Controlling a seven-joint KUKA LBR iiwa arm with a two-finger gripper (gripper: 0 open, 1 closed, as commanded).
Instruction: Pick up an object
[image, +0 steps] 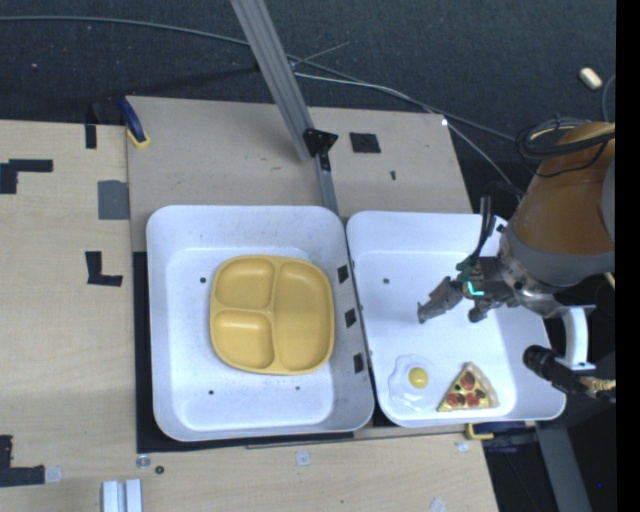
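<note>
Nearest the front edge of the right bin (372, 300) sit my candidates: a toy fried egg (411, 379) at the front-left corner and a pizza slice (468, 389) just beside it, neither lifted yet. My gripper (455, 304) hangs further back over the bin's middle, fingers spread with nothing between them, so I reckon the whole grab's left to do. The yellow divided plate (271, 314) sits mid left bin (160, 300).

Even, bright light; slight softness
</note>
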